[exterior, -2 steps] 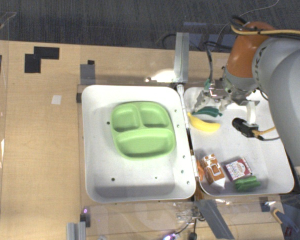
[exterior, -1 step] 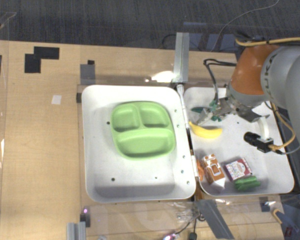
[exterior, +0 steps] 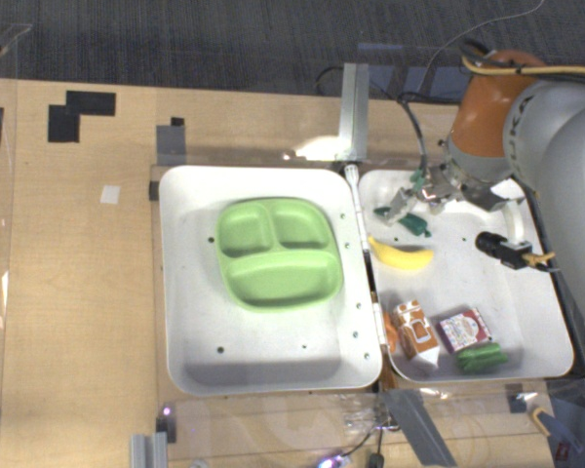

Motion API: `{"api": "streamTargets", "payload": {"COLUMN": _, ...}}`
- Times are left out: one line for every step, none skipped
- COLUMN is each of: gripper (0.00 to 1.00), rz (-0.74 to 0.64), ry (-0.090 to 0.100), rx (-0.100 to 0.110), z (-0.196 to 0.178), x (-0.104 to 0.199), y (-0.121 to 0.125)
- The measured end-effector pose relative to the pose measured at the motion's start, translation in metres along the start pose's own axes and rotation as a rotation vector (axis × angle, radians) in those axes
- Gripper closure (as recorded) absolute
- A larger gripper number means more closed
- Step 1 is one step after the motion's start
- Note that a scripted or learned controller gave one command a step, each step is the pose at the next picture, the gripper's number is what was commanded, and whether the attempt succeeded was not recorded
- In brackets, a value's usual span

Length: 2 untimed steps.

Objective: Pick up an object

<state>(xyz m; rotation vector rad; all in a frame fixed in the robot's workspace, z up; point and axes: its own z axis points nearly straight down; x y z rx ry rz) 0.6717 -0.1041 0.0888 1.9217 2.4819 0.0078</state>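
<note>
My gripper [exterior: 398,206] reaches into the back left part of the right bin [exterior: 551,344], pointing down and to the left. A small teal object [exterior: 415,226] lies just below and right of its tip, close to it; whether they touch is unclear. A yellow banana [exterior: 402,255] lies a little nearer the front, by the bin's left wall. Toward the front of this bin sit an orange and brown packet [exterior: 413,328], a red box [exterior: 463,330] and a green object [exterior: 482,358].
The left bin [exterior: 185,339] holds a green divided plate [exterior: 276,252] in its middle. A metal post [exterior: 354,115] stands behind the wall between the two bins. The grey arm with its orange band [exterior: 487,115] comes in over the right bin's back right corner.
</note>
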Motion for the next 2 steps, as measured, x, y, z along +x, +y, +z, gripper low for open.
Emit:
{"api": "streamTargets", "payload": {"gripper": 1.00, "rz": -0.007, "ry": 0.003, "rx": 0.004, "z": -0.010, "x": 0.002, "y": 0.001}}
{"api": "streamTargets", "payload": {"gripper": 1.00, "rz": -0.107, "ry": -0.002, "rx": 0.000, "z": -0.132, "x": 0.069, "y": 0.017}}
